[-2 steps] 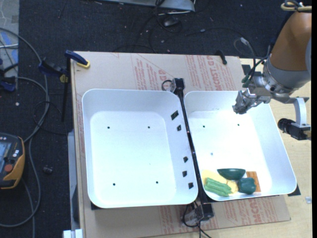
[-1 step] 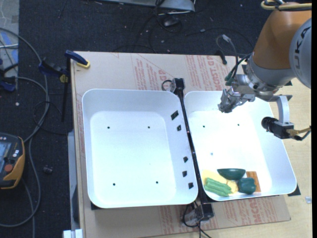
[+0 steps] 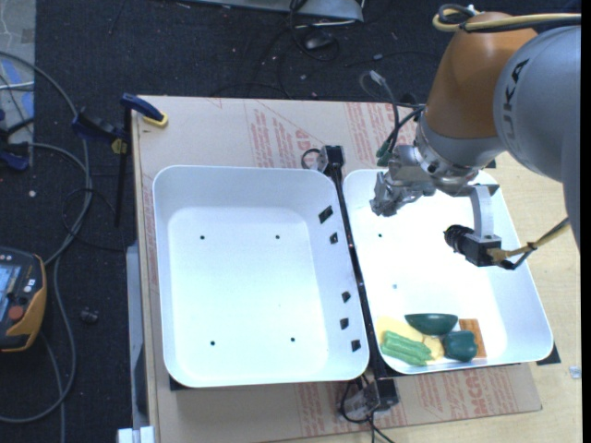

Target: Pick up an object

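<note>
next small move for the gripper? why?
Probably travel toward the near end of the right bin. The gripper sits over that bin's far end with nothing under it, while the green objects are clustered at the near edge.

Bright, even light; sharp, soft shadows.

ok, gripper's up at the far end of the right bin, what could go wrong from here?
1. The objects, a green ridged piece, a dark green bowl-like piece and a teal block, crowd the right bin's near rim, so a grasp may nudge a neighbour or close on two at once.
2. The gripper hangs at the far end; it likely needs a long traverse before any descent.
</note>
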Tool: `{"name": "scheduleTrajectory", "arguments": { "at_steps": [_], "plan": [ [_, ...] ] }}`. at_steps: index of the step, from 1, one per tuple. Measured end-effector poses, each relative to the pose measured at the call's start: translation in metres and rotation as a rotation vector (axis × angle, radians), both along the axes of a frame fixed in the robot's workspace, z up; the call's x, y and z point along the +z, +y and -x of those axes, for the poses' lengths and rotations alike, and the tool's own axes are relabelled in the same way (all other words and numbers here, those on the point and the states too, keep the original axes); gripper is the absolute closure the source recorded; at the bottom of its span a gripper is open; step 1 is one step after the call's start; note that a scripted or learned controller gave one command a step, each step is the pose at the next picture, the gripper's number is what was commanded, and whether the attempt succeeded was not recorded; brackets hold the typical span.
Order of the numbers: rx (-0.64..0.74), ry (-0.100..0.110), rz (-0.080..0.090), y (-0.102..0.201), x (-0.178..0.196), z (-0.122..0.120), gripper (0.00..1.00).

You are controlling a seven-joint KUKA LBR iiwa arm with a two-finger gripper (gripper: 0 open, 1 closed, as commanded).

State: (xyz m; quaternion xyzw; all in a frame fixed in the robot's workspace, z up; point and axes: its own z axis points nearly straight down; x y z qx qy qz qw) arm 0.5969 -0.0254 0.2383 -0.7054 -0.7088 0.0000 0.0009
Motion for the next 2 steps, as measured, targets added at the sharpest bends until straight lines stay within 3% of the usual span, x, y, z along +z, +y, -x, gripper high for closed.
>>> {"name": "scheduleTrajectory", "arguments": {
  "at_steps": [2],
  "plan": [
    [0.000, -0.001, 0.000, 0.111, 0.004, -0.002, 1.00]
  ]
}}
